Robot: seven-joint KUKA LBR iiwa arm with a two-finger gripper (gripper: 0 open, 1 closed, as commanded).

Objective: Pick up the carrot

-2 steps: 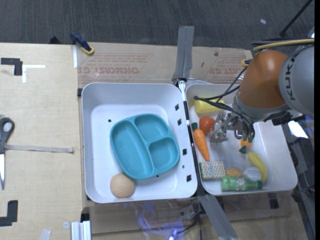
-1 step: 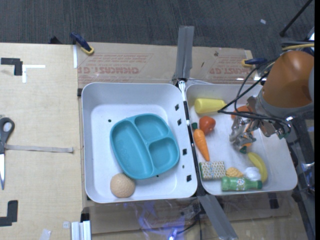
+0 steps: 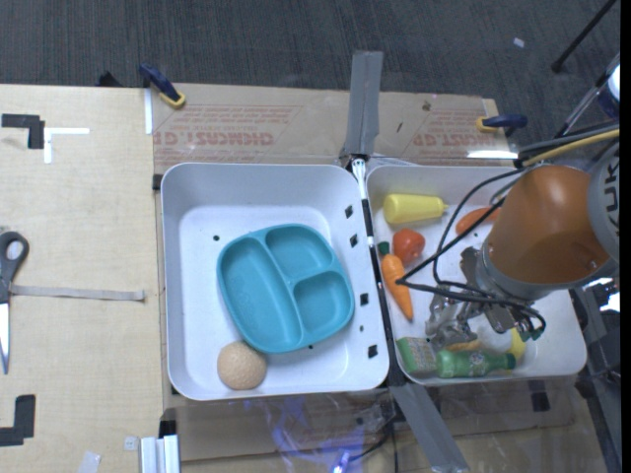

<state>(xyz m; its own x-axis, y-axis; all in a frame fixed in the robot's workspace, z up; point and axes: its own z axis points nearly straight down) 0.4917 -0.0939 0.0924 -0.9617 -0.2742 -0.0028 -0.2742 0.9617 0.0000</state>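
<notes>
While the carrot lies untouched against the left wall of the right-hand bin, everything else can be placed from it; far to its left on the counter, scissors rest beside tape marks, probably leftovers of setting up; nearer on its left, in the left bin, a blue divided plate sits tilted with a beige ball below it, both likely distractors kept apart from the target; just above the carrot a red tomato-like piece touches or nearly touches its thick end, and above that lies a yellow corn-like piece; below and to the carrot's right a green bottle lies on its side; the crowding probably tests selective picking; right of the carrot the tool hangs over the bottle area, beneath the orange band; cables and clutter hide its tips, so I cannot tell whether it is released or clenched, and nothing is visibly held; it appears near the carrot but not touching it.
</notes>
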